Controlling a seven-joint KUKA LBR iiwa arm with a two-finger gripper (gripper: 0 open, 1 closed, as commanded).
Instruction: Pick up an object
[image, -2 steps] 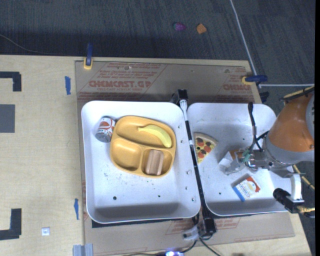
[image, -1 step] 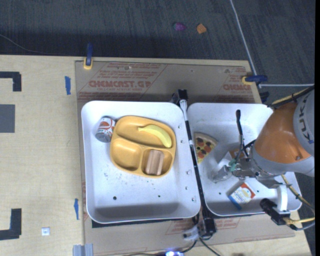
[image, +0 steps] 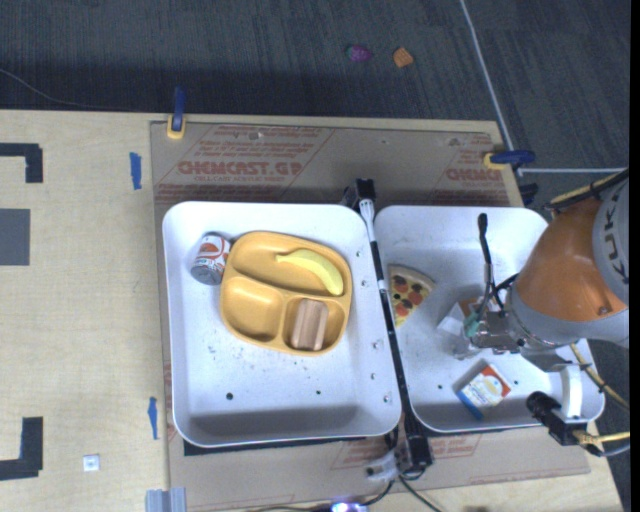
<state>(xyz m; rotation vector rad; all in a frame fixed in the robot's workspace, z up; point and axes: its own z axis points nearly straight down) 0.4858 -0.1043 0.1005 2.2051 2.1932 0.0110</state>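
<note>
The gripper (image: 478, 330) is sitting low in the right bin (image: 440, 400), near its middle, right over a small pale object (image: 452, 324) that I cannot make out; whether anything is caught there, I cannot tell. The grey arm (image: 580, 270) with its orange band is leaning in from the right and covering that bin's right edge. Just below the gripper, a small blue, white and orange carton (image: 482, 388) is lying close to the near rim, apart from the tool. A pizza slice toy (image: 405, 293) is lying up against the bin's left wall, with bare white floor showing between it and the gripper, and more bare floor near the far rim.

In the left bin (image: 200, 400), a yellow divided tray (image: 262, 300) is taking up the far half, holding a banana (image: 312, 267) and a brown block (image: 308, 324). A crushed can (image: 209, 258) is resting against the tray's left edge, near the bin's far-left corner. The near half of this bin is lying open. Both bins are sitting on a brown board (image: 250, 160) clamped to the bench (image: 80, 300).
</note>
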